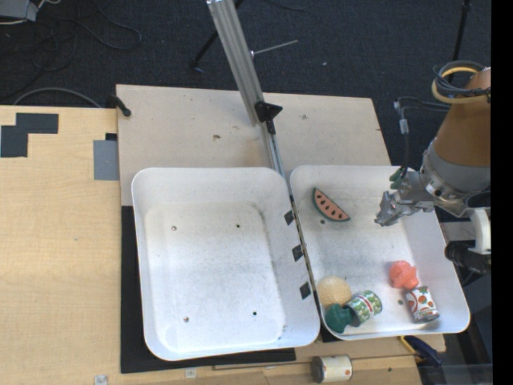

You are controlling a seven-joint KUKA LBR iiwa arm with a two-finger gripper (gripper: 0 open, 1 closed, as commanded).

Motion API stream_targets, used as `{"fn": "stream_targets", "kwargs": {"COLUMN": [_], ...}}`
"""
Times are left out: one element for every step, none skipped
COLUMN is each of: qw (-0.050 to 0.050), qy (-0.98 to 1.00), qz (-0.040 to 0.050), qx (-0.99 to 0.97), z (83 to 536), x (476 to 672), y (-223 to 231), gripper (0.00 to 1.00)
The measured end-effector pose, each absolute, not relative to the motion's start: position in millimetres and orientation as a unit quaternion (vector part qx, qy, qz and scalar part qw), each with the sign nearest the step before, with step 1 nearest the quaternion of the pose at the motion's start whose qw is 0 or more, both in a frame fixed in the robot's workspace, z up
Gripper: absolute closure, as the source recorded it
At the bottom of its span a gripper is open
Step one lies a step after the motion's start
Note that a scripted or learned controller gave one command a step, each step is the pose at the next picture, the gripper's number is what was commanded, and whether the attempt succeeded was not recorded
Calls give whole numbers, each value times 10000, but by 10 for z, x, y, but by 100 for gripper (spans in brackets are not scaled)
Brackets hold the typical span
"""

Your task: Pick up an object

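— What's under everything?

— A dark carpeted floor [345, 22] across the top, with loose cables [48, 10] trailing at the upper left.

— And the furniture?

— A pale wooden board [192, 127] serves as the bench top. To its left lies a light wood-grain surface [56, 255] with grey and dark rectangular patches. A black mat [128, 295] shows beneath the board's lower left edge.

— Anything standing up?

— A slanted aluminium rail [236, 50] rises from the middle of the board, with a black bracket [267, 112] near its foot.

— The light?

— Even, without hard shadows.

One fixed camera looks down at a slant on both white bins [152, 215]
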State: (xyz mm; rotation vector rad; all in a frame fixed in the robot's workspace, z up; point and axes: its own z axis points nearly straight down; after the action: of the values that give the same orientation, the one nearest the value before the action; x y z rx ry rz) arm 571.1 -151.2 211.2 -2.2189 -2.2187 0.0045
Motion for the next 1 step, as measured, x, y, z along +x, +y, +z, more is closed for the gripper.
{"fn": "stream_targets", "kwargs": {"qw": [27], "qy": [-7086], "qz": [4], "qx": [-7056], "z": [2128], "x": [5624], "y": [-915], "gripper": [100]}}
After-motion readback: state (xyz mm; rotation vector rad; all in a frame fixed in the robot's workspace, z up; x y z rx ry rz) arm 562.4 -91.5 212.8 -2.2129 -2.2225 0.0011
